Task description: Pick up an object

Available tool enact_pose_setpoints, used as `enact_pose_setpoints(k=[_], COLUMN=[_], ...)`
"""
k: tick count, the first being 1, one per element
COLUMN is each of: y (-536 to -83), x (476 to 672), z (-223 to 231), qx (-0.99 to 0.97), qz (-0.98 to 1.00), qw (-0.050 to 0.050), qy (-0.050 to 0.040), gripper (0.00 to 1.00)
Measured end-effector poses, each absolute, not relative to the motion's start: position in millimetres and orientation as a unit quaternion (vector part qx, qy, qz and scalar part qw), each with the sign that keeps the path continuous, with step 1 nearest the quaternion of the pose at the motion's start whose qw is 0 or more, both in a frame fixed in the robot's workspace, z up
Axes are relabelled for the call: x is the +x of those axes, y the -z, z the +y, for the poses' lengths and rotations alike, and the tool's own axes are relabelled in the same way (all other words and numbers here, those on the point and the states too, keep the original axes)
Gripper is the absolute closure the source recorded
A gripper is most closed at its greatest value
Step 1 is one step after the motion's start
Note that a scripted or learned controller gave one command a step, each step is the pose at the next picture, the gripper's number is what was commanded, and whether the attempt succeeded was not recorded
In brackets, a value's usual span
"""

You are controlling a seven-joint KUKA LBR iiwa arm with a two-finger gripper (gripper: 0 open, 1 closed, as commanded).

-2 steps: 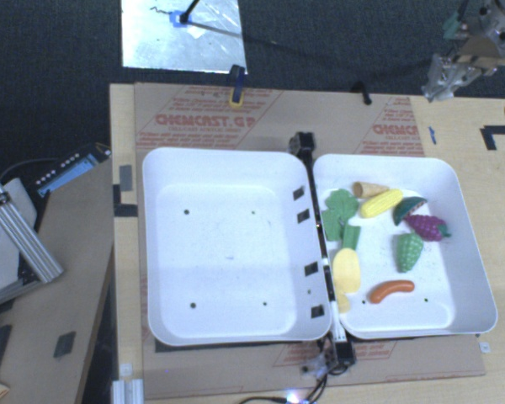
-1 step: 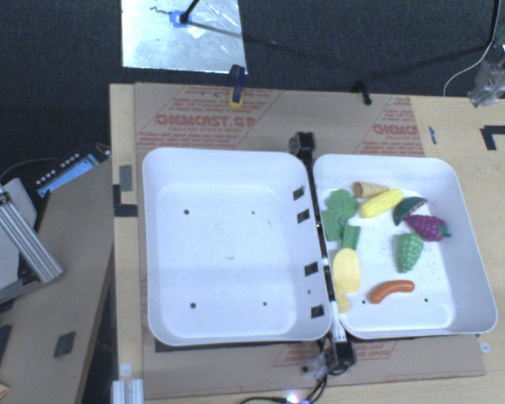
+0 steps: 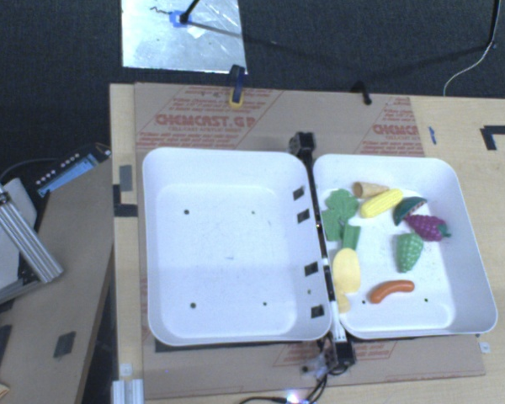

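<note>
The right bin (image 3: 454, 310) holds several toy foods. A yellow corn cob (image 3: 380, 202) lies near the back, with a tan cone-shaped piece (image 3: 369, 189) just behind it. Green broccoli (image 3: 340, 209) sits at the bin's left side, above a pale yellow pear-like piece (image 3: 346, 272). Purple grapes (image 3: 427, 225) and a dark green piece (image 3: 410, 209) lie to the right. A light green bumpy piece (image 3: 408, 251) rests in the middle, and an orange sausage (image 3: 391, 290) lies in front of it.
The left bin (image 3: 227, 242) stands beside the right one, joined by black clips along the shared rim (image 3: 310, 225). Both rest on a cardboard sheet (image 3: 210, 116). A metal plate (image 3: 181, 23) lies on the floor behind. An aluminium frame (image 3: 13, 225) stands at the left.
</note>
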State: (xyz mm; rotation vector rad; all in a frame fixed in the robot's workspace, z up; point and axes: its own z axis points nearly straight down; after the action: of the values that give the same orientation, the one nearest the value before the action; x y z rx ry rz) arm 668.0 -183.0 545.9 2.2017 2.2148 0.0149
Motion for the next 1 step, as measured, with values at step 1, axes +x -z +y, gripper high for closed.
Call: enact_pose_setpoints(k=[1], y=[-536.2], x=[626.2], z=[-207.9], qx=[0.707], qz=[0.707], qw=[0.002], qy=[-0.0004], gripper=[1.00])
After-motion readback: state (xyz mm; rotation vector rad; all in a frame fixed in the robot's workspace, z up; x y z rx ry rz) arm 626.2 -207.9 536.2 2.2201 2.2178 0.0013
